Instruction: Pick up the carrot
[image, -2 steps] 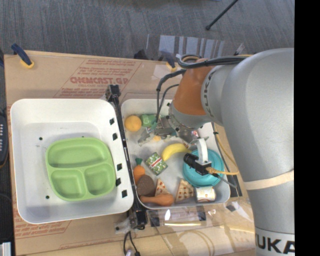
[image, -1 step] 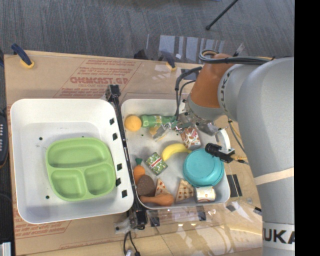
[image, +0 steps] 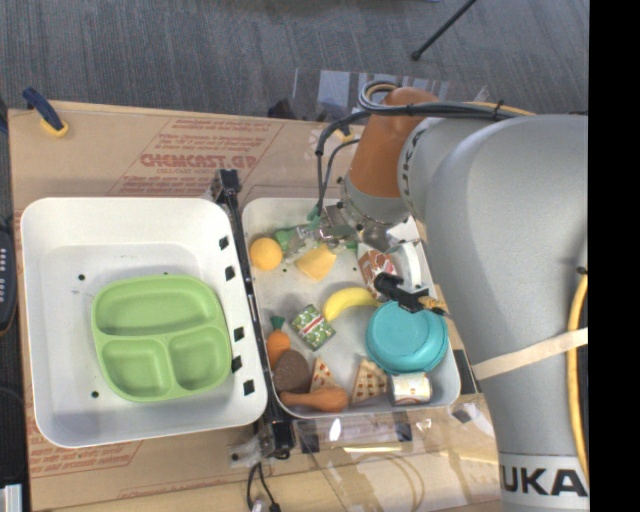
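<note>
The carrot (image: 278, 343) is a small orange piece with a green top. It lies against the left wall of the right bin (image: 443, 345), beside a dark brown round cookie (image: 292, 372). My gripper (image: 333, 232) hangs over the far end of that bin, just above a yellow cheese wedge (image: 318, 263) and to the right of an orange ball-shaped fruit (image: 265, 253). It is well away from the carrot, which sits toward the bin's near half. Nothing shows in the gripper's grasp.
The right bin also holds a banana (image: 348, 300), a teal bowl (image: 405, 338), a green and red box (image: 312, 326), a waffle piece (image: 368, 381), a tan can (image: 410, 386) and a brown drumstick (image: 316, 401). A green divided tray (image: 160, 337) lies in the left bin (image: 45, 250).
</note>
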